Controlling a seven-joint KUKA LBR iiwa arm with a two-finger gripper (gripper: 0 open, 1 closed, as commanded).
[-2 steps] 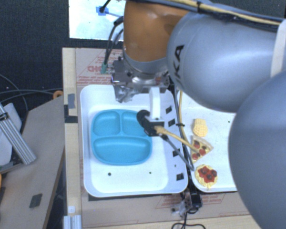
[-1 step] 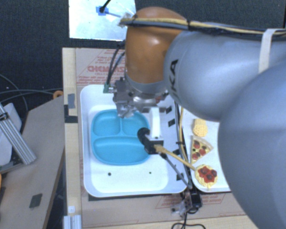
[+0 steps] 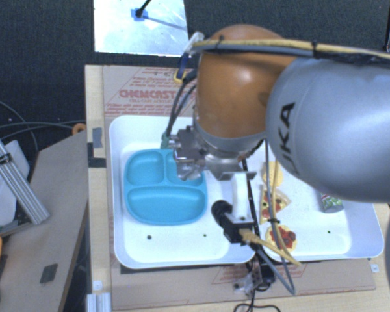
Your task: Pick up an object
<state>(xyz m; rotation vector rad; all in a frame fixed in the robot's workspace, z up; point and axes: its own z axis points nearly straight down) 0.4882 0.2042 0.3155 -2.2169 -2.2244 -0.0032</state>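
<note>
This is a robotics lab or test cell. A grey and orange industrial arm (image 3: 292, 103) with loose cables reaches over two white bins (image 3: 136, 252) set on a brown printed board (image 3: 143, 93). Aluminium framing (image 3: 13, 174) leans at the left, black cloth (image 3: 39, 44) covers the far wall, and a reflective sheet (image 3: 140, 18) hangs there.

Readable text, two spots. Brown cardboard sheet (image 3: 140, 86) lying under the white bins: red print "CHEMCAST" in large caps, upper left of the sheet, partly cut off on the right by the arm. Smaller red lines below it, too blurred to read. Grey arm housing (image 3: 331, 122): black letters "KA" running vertically, rest of the brand word hidden by the curve of the housing.
</note>
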